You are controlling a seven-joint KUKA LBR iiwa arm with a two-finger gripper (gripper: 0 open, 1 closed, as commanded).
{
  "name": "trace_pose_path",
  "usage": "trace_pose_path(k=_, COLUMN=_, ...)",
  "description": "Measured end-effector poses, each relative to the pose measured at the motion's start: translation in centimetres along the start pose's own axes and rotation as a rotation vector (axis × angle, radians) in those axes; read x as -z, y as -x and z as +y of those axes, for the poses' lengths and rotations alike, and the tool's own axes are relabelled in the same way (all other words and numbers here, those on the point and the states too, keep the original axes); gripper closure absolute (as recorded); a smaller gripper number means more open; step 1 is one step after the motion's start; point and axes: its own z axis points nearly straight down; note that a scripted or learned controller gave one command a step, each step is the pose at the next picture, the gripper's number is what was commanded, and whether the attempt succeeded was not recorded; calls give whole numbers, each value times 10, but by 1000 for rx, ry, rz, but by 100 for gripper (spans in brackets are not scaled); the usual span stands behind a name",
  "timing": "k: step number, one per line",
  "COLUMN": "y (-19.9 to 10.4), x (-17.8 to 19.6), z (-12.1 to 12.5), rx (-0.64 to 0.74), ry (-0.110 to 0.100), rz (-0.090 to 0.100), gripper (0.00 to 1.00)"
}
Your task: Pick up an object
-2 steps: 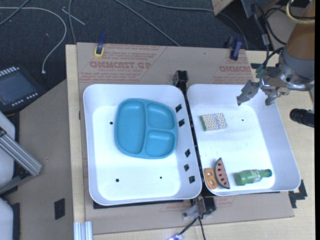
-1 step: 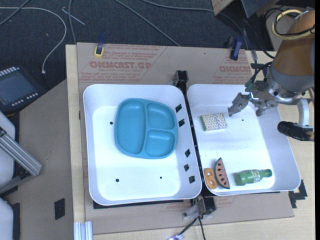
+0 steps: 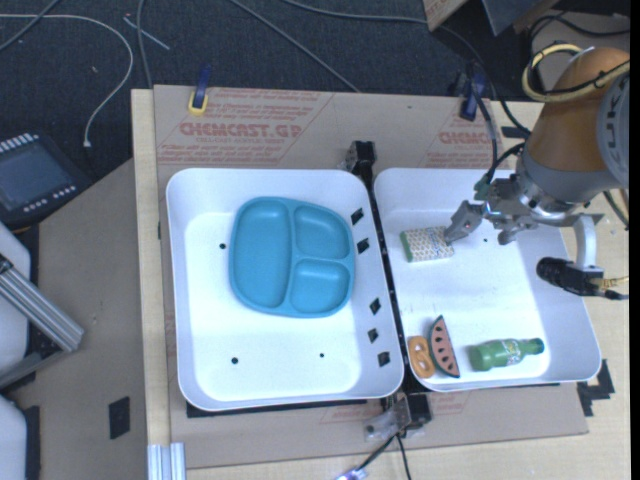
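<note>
My gripper point(image 3: 487, 226) hangs over the back half of the right bin point(image 3: 560, 363), its fingers spread open with nothing between them. Just left of it lies a small green-and-white speckled sponge point(image 3: 427, 245), close to one fingertip but not held. Near the bin's front lie a green bottle point(image 3: 506, 351) on its side, a watermelon slice point(image 3: 444, 346), and a small orange piece point(image 3: 419, 356) against the front left wall.
The left bin point(image 3: 200, 348) holds a blue divided plate point(image 3: 291, 256). A row of black clips runs along the divider between the bins. Bare white floor lies in the middle of the right bin.
</note>
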Motion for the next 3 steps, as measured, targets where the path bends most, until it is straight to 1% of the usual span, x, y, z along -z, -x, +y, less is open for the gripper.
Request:
trace_pose_path(k=1, y=8, x=-52, z=-6, rx=-2, ry=-1, rz=0, gripper=0)
trace_pose_path(k=2, y=8, x=-37, z=-4, rx=-1, ry=7, rz=-1, gripper=100)
trace_pose_path(k=3, y=11, x=28, z=0, rx=1, ry=14, rz=-4, gripper=100)
